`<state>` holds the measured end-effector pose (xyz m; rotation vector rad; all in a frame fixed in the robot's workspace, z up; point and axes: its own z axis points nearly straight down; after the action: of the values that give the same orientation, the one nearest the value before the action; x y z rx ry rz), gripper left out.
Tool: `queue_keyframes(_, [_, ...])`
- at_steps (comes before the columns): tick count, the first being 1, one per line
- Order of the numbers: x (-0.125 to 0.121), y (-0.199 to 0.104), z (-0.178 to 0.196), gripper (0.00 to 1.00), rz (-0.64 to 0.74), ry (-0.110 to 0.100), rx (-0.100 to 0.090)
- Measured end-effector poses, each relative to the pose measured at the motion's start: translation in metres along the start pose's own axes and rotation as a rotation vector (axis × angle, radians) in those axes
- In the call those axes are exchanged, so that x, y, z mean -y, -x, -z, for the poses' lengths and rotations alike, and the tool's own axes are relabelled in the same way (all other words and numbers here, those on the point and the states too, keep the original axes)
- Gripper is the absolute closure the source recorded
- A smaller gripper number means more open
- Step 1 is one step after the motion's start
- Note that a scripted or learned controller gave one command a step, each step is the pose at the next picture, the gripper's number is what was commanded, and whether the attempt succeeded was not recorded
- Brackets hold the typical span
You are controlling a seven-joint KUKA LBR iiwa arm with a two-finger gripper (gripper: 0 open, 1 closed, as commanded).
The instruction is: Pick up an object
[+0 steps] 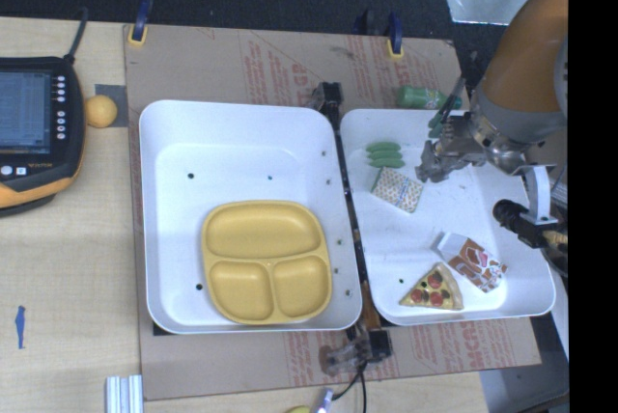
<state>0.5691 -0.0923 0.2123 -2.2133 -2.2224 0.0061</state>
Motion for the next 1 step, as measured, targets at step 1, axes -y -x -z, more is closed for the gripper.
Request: queue_keyframes(1, [-0.0001,0.0007,0.0101,1.0,0.001,-0.001,0.0])
